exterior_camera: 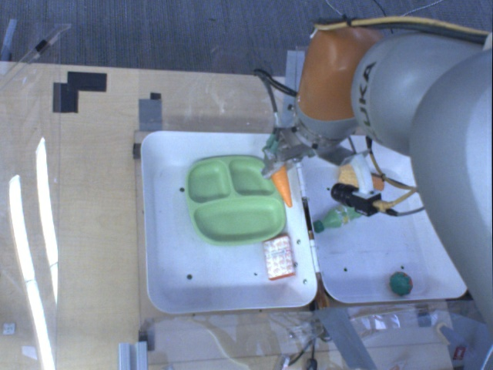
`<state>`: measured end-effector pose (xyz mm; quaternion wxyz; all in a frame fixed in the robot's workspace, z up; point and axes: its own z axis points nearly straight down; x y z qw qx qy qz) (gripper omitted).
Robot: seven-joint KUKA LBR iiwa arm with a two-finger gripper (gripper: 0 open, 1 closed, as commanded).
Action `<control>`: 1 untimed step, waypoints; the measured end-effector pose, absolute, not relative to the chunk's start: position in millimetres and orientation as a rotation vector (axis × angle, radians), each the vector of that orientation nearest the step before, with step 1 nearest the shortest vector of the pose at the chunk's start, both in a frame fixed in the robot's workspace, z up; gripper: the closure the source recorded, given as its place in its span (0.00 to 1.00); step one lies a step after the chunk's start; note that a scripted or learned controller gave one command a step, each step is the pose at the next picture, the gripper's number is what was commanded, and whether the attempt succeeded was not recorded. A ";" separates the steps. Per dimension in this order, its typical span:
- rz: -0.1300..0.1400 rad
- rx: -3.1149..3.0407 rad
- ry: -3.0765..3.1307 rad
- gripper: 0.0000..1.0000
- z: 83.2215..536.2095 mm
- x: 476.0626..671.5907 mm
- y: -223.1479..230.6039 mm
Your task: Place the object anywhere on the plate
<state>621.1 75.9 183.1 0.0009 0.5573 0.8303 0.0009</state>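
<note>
Camera view: fingers (pixel 277 157) set narrow, seemingly pinching the thick top of the orange tapered toy carrot (pixel 284 186). Long axis of the carrot running down and slightly right from the fingers, tip over the right rim of the green three-compartment plastic plate (pixel 231 222). Plate just left of the carrot, nothing in its three wells, in the left shallow white bin (pixel 166 268), a small red-and-white packet (pixel 279 257) touching its lower right corner. In the right white bin (pixel 362 276), a green bottle (pixel 333 220) and a teal ball (pixel 400 284). Probably calls for a short shift left before letting go

Bright, even light; glare streaks on bench (pixel 92 206) (left side); slightly soft focus, faint shadows.
</note>
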 end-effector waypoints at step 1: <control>0.003 1.751 2.606 0.00 183.2 621.1 75.6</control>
